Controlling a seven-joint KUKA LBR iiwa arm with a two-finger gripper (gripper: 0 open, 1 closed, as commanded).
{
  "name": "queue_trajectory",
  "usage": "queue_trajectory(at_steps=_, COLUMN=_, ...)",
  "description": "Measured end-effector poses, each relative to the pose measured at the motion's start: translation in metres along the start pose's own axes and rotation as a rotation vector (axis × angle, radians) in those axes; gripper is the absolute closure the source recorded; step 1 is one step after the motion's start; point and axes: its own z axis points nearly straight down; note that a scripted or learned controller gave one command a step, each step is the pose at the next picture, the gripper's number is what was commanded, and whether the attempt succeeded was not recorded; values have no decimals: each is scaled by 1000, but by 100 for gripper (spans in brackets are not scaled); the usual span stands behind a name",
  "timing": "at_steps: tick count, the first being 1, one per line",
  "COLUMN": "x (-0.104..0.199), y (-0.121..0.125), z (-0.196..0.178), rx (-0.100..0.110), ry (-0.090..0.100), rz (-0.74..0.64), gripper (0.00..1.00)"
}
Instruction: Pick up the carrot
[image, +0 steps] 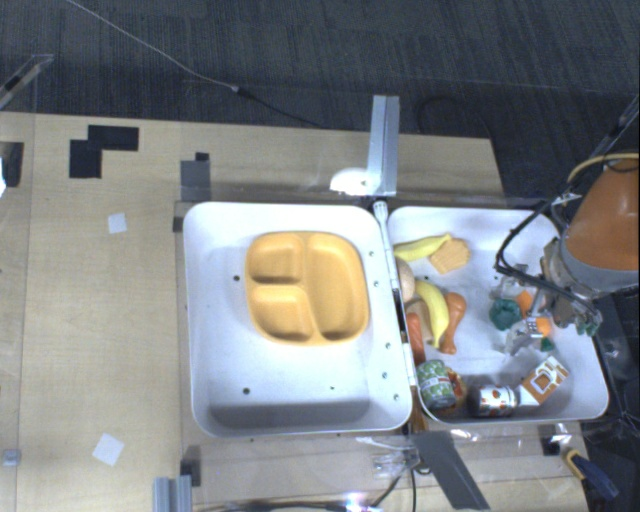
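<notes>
My gripper (528, 318) is low over the right part of the right bin (590, 405), under the arm's orange band (610, 220). Right at the gripper sit small orange pieces (526, 298) next to a teal-green lump (503, 313); this may be the carrot with its leafy top, but the wrist hides much of it. A longer orange tapered item (452, 320) lies further left beside a banana (433, 308). I cannot make out whether anything is held.
The right bin also holds a second banana (420, 246), a cracker (450, 257), a red-orange piece (415, 338), a green-labelled can (437, 385), a dark can (492, 400) and a small box (546, 378). A yellow divided plate (305, 285) lies in the left bin (215, 330).
</notes>
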Motion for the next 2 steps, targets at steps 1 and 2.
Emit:
queue_trajectory(at_steps=1, x=62, y=14, z=-2, rx=1, ry=-6, rz=-25, gripper=0)
queue_trajectory(at_steps=2, x=-7, y=2, z=0, rx=0, ry=-3, rz=310, gripper=0)
